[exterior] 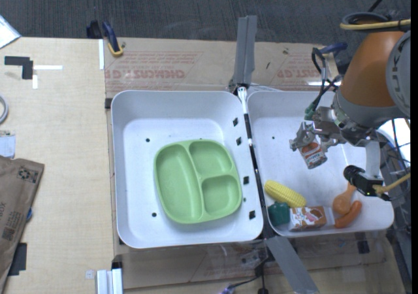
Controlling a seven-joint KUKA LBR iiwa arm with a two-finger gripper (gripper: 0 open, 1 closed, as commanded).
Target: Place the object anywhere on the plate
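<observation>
Clamped in the gripper [312,144] is a small red-and-white packet [315,155], seen between the fingers and hanging tilted above the floor of the right bin [287,116]. That lift looks deliberate: raised this high, the packet should clear the bin walls on its way to the plate.

Taking the green plate [197,180] as the landmark and working from left to right: the plate lies flat in the left bin [130,155], slightly turned, with one long compartment on its left side and two smaller ones on its right, all bare. Any of the three would do as a landing spot, since the task allows anywhere on it. Just right of the plate runs the double wall where the two bins meet, the one barrier the load must cross.

Further right of the plate and a little lower, a yellow corn cob [284,193] rests on the right bin's floor, with a green block [278,213] and a printed carton [307,217] just beyond it along the near wall. Up and to the right of the plate hangs the held packet. Farthest right of the plate, an orange carrot-like piece [345,208] lies in the corner, well apart from the gripper's load and no obstacle.

My reading: pickup is done, the carry toward the plate remains.
</observation>
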